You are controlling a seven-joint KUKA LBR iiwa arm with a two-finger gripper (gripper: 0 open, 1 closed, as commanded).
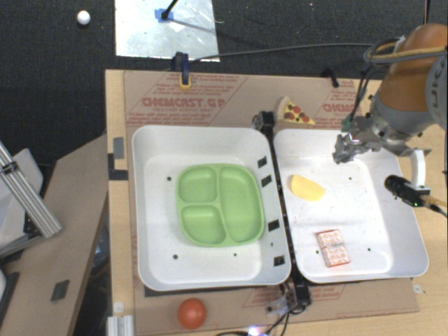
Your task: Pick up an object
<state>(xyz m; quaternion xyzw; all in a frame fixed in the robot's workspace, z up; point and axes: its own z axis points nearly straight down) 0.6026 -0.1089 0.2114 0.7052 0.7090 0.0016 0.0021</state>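
In the right bin (392, 257) lie a yellow wedge-shaped piece (306, 187) near the middle left and a pink-and-white box (332, 248) toward the front. My gripper (342, 151) hangs over the back of that bin, up and to the right of the yellow piece and apart from it. Nothing shows between its fingers. The left bin (154, 257) holds a green divided plate (219, 204).
A toy pizza slice (296, 111) rests on the cardboard behind the bins. A red-orange ball (192, 313) sits on the bench in front of the left bin. A blue-and-yellow clamp (182, 71) stands at the back edge.
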